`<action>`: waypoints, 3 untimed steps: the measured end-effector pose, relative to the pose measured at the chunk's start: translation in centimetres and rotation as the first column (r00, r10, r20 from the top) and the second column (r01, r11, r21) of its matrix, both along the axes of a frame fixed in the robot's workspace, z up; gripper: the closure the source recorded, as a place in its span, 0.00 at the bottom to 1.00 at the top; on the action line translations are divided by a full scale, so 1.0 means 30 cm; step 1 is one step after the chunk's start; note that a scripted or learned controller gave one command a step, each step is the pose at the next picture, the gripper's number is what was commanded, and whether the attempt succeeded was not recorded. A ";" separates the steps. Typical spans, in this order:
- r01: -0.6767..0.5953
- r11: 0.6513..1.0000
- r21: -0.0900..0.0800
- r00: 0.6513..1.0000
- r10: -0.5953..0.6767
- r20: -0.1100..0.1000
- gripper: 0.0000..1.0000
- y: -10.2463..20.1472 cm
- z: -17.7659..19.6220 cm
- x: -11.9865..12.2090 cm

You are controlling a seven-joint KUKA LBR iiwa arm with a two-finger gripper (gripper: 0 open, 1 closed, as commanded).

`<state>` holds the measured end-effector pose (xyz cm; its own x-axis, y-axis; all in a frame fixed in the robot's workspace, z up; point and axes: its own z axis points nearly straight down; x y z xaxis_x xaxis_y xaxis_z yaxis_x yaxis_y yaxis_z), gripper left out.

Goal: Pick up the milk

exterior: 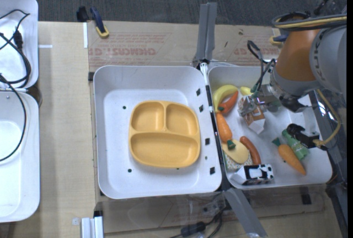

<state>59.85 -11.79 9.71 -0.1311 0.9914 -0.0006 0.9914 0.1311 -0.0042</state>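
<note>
The milk (pixel 258 174) is a small black-and-white carton lying on its side near the front edge of the right bin (pixel 320 176). My gripper (pixel 251 105) hangs at the back middle of that bin, well behind the milk. It sits directly over a small brown-and-white box (pixel 256 117). The grey arm with its orange band (pixel 298 57) comes in from the right.
In the right bin are a banana (pixel 225 91), two carrots (pixel 224 126) (pixel 292 158), a sausage (pixel 250 148), a yellow wedge (pixel 236 151) and a green item (pixel 295 142). The left bin (pixel 110 121) holds a yellow divided plate (pixel 164 134).
</note>
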 end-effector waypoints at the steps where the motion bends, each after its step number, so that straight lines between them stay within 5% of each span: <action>1: 0.087 0.996 -0.001 0.996 -0.087 0.001 1.00 0.011 0.386 0.088; 2: -0.002 1.000 -0.001 1.000 0.002 0.001 1.00 -0.253 0.357 0.067; 3: 0.115 0.993 -0.001 0.993 -0.115 0.001 1.00 -0.316 0.741 0.022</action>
